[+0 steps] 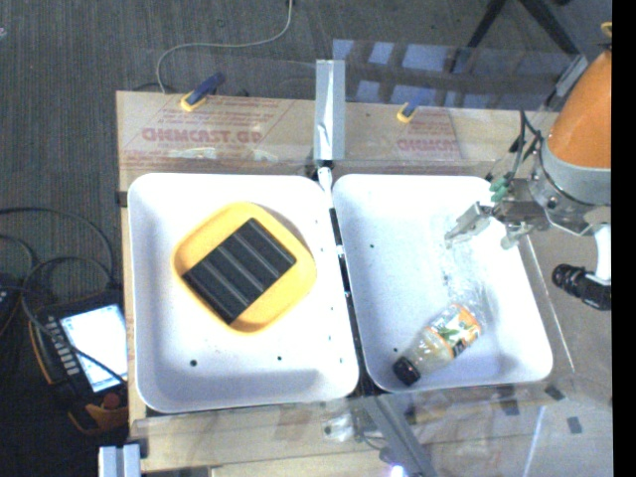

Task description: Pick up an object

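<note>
A clear plastic bottle [443,338] with a black cap and an orange label lies on its side near the front of the right bin [393,256], cap pointing front-left. A yellow rounded block with a black ribbed top [243,265] rests in the middle of the left bin [159,366]. My gripper [489,230] hangs over the back right part of the right bin, behind the bottle and well apart from it. Its two fingers stand open, one finger [464,226] reaching left, and nothing is between them.
A metal divider post [328,117] stands at the back between the bins. Cardboard [229,137] lines the bench behind them, with two small clamps on it. Cables and a tablet lie on the floor at the left.
</note>
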Available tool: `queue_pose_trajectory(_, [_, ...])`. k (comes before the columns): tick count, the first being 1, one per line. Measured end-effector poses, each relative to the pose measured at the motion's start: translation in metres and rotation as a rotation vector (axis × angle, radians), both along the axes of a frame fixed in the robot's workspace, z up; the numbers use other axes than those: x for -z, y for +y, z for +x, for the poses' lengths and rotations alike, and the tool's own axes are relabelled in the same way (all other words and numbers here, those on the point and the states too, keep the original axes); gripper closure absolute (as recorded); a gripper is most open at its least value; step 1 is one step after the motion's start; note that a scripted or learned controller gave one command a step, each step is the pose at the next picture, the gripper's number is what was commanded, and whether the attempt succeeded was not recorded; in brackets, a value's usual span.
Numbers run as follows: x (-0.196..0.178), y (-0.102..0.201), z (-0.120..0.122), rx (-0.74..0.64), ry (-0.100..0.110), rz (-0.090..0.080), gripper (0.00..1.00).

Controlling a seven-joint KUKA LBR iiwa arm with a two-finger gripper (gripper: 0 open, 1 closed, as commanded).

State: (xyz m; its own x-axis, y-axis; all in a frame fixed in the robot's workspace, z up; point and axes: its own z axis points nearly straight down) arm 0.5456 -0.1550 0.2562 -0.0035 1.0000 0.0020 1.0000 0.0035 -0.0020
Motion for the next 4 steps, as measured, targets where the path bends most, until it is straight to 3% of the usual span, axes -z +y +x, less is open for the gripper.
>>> queue_pose_trajectory(1, [0.153,-0.016,-0.046,0.052,0.001,0.000,0.00])
queue_pose_trajectory(2, [0.164,-0.023,-0.056,0.000,-0.017,-0.002,0.00])
queue_pose_trajectory(3, [0.165,0.006,0.013,0.053,-0.018,-0.007,0.00])
queue_pose_trajectory(4, [0.164,0.003,-0.005,-0.079,-0.022,-0.009,0.00])
